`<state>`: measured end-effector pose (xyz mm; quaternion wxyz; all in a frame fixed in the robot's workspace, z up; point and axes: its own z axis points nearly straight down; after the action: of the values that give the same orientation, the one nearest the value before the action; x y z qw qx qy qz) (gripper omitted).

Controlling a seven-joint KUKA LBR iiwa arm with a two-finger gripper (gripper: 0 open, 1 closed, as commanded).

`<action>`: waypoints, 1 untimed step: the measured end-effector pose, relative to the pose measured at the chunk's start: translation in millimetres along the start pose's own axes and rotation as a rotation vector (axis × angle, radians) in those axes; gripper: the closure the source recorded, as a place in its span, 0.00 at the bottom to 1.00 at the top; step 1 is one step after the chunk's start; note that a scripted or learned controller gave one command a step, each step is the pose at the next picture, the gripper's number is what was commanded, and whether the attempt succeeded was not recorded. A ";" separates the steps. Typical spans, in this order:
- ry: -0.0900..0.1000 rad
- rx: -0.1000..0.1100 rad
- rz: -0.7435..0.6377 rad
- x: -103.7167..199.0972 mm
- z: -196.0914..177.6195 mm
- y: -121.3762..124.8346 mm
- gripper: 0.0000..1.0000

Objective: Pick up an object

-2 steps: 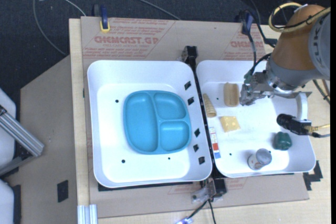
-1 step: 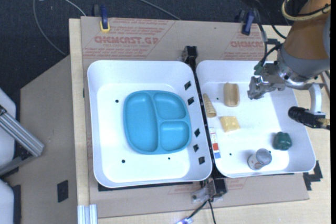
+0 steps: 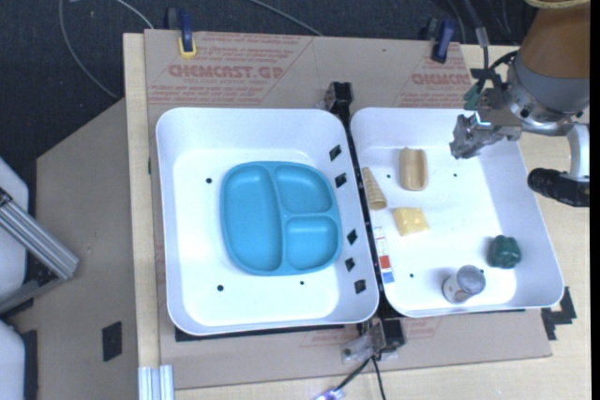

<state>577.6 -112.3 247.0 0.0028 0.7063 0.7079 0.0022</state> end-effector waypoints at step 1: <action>0.003 0.007 -0.003 47.2 -5.2 -2.2 1.00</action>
<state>575.2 -65.2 252.1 -0.0005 0.7053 0.7090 0.0009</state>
